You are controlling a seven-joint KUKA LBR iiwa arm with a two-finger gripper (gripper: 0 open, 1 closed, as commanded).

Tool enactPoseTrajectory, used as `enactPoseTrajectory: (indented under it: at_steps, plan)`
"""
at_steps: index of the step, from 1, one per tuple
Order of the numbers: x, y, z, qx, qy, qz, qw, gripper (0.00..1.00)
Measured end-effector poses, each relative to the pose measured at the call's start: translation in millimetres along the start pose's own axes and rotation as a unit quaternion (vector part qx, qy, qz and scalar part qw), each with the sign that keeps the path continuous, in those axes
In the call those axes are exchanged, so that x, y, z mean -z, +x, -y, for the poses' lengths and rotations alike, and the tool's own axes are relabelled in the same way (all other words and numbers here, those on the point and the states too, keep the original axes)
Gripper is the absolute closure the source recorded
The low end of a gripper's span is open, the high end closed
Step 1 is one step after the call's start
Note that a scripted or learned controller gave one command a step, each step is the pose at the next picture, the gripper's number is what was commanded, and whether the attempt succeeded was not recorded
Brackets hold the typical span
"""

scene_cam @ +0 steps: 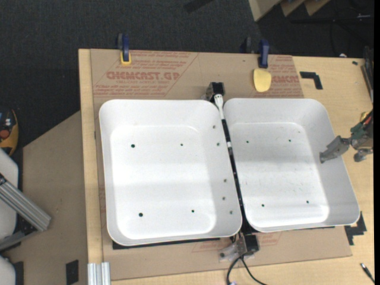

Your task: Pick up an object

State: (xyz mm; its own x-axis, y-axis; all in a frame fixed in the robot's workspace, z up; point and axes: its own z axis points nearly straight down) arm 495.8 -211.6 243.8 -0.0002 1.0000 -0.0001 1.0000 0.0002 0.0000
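sitting square on the bench [89,159], a big brown board carries everything, pinned along its far edge by two blue clamps, one near the far left corner [124,47] and one further right [263,52], so nothing should slide when the arm pushes around.

next down in size, the two white bins. the left bin [113,177] and the right bin [338,200] lie side by side, inner rims touching along a dark strip [228,153] that looks to lock them together. both floors show bare white with just small dark dots, so i see no object in either one to pick. the only loose-looking thing is a small yellow piece [262,79] on the board, just beyond the right bin's far rim, under the clamp; whether it is the target i cannot tell.

smallest now: the gripper [347,147] pokes in at the right bin's right rim, a grey finger [332,149] reaching over the wall. jaws spread or pressed together? cannot tell from here, and nothing is seen between them.
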Motion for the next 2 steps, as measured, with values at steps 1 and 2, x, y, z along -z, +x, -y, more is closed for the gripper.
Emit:
enactPoseTrajectory:
  at_steps: [1, 2]
  plan:
    - [121.3, 87.2, 10.4, 0.005, -0.008, 0.000, 1.0000, 0.00]
    - [124.9, 82.2, 11.0, 0.001, -0.003, 0.001, 1.0000, 1.00]
